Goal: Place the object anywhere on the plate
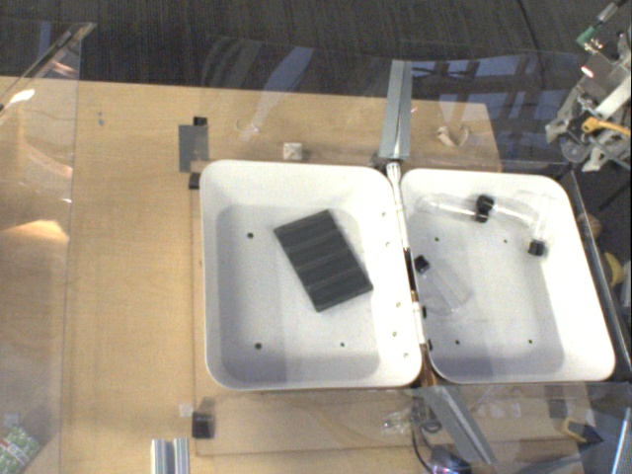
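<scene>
A light wooden bench seen from above holds two shallow white bins side by side. In the left bin, a dark grey ribbed plate lies flat near the middle, a rectangle turned at a slant to the bin's walls, with nothing on it. The right bin holds a clear object that is hard to make out against the white floor. It looks like a see-through tube lying left to right near the far wall, with a small black part at its middle. Two more small black bits lie in this bin, one near the right wall and one near the left wall. The gripper sits at the far right corner, outside the right bin and well apart from the clear object. Whether it is spread or closed cannot be told.
</scene>
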